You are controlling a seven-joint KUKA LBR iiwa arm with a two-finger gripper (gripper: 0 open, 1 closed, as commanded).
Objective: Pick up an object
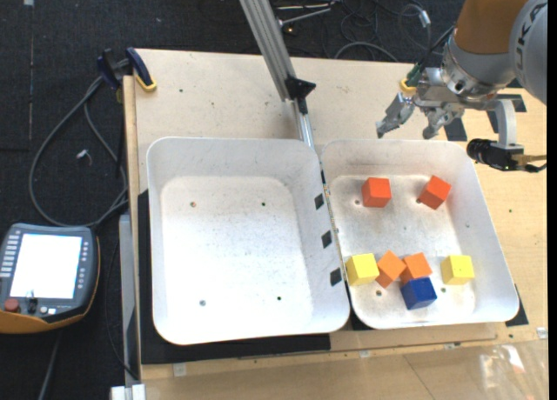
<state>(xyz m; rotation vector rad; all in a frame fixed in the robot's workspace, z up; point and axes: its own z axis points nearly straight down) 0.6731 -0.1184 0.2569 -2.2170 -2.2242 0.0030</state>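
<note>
Open claw (pixel 411 126) above right bin (pixel 487 216) of scattered cubes (pixel 392 266)

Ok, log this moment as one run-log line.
gripper: open, above right bin's far rim, holding nothing | blocks: seven in right bin | left bin: no blocks | pick: not started

Blocks (pixel 399 268) in right bin (pixel 487 216)

Bins (pixel 165 163) white; blocks: four orange (pixel 376 191), two yellow (pixel 362 268), one blue (pixel 419 292) (arm (pixel 496 24) grey, orange band).
</note>
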